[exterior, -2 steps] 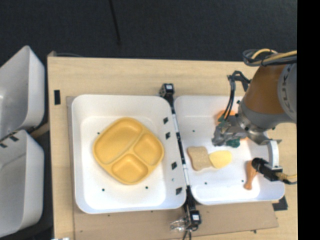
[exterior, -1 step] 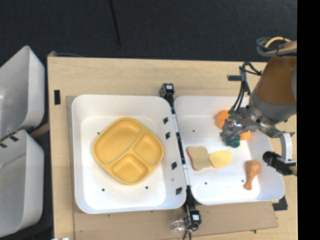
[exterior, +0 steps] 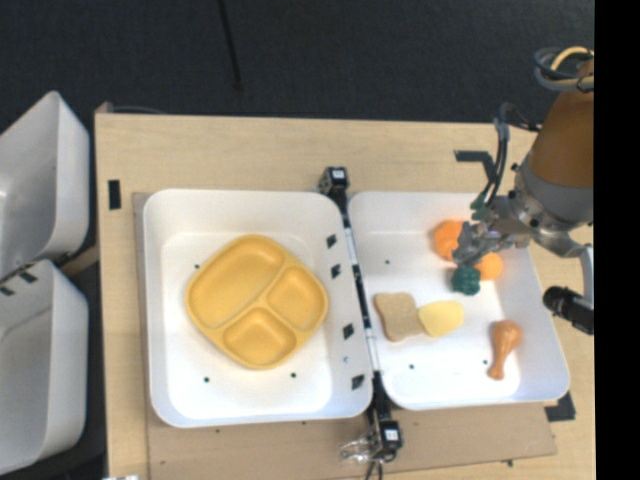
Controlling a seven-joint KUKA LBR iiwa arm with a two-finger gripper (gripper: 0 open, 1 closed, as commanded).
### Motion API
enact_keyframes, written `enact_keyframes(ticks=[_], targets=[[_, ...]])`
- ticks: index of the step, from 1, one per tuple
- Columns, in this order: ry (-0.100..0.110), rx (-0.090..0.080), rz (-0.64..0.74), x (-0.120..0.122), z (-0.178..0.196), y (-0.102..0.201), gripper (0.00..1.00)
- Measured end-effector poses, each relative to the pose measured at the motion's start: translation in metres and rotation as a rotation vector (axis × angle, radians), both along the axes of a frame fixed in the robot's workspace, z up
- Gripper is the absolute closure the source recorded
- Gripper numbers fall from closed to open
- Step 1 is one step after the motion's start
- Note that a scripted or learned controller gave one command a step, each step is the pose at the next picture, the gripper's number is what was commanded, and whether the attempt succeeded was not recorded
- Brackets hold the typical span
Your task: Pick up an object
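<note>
Toys fill the right bin [exterior: 535, 368]: an orange [exterior: 447, 237] and a green piece [exterior: 466, 282] under the tool [exterior: 472, 251], plus bread [exterior: 397, 316], a yellow chip [exterior: 441, 318] and a drumstick [exterior: 503, 346]. All look light, stiff, smooth plastic; the orange may roll, so grip across its middle. Whether the tool is open I cannot tell. Left bin [exterior: 160, 368] holds a yellow tray [exterior: 256, 300] on a tan counter [exterior: 250, 148].

A yellow divided plate [exterior: 257, 300] lies in the left white bin [exterior: 160, 368].
</note>
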State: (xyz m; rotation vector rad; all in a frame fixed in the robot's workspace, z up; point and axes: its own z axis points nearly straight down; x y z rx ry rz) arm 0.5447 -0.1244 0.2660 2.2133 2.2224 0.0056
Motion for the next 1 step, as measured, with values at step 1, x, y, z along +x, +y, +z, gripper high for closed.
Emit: enact_keyframes(ticks=[1], targets=[[0.004,0.000,0.002,0.0216,-0.0121,0.0539,1.00]])
